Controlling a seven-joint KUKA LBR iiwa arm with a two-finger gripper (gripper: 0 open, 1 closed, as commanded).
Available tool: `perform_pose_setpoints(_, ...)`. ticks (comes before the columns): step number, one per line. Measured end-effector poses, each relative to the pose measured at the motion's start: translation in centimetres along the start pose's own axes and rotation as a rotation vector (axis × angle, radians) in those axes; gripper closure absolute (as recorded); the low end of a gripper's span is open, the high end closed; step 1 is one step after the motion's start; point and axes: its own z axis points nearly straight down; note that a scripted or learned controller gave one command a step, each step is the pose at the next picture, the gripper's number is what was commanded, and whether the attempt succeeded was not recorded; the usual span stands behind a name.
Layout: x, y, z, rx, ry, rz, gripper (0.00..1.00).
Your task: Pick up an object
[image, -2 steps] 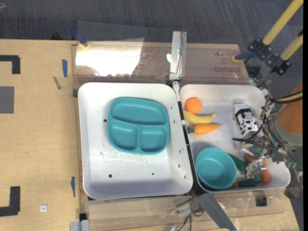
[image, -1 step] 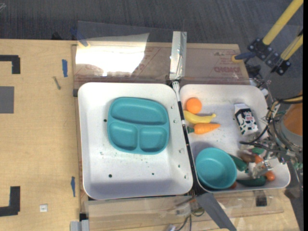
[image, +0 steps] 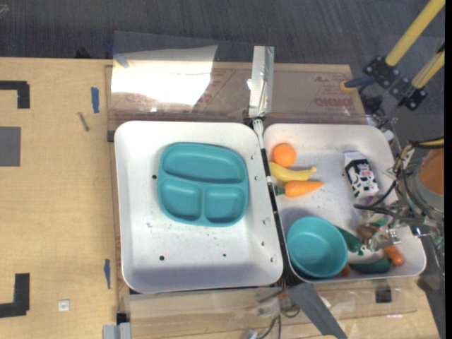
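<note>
Right bin (image: 332, 136) is the busy one: orange (image: 284, 153), banana (image: 291, 171) and carrot (image: 302, 188) bunched by the divider, bowl (image: 316, 246) below. Gripper (image: 381, 237) sits low at the bin's right edge among small clutter; can't tell its state. The carrot looks light, stiff, a bit slick; I'd pinch mid-body across its width.

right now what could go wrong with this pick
The claw sits low at the right bin's crowded corner, where small toys crowd against the teal bowl. It may close on two items, or nudge the bowl. Loose cables near the wrist could snag the cow-print carton.
</note>
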Motion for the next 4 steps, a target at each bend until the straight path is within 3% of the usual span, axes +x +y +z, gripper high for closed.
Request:
perform_pose_setpoints(1, -2.1, 0.9, 1.2, -0.002, 0.010, -0.165, 1.00)
perform_pose_setpoints(2, -5.1, 10.5, -9.4, -0.005, -0.001, -0.206, 1.00)
perform_pose_setpoints(3, -4.6, 10.1, -8.7, -0.008, 0.014, -0.196, 0.00)
perform_pose_setpoints(4, -10.5, 2.7, 1.4, -0.003, 0.006, -0.159, 0.00)
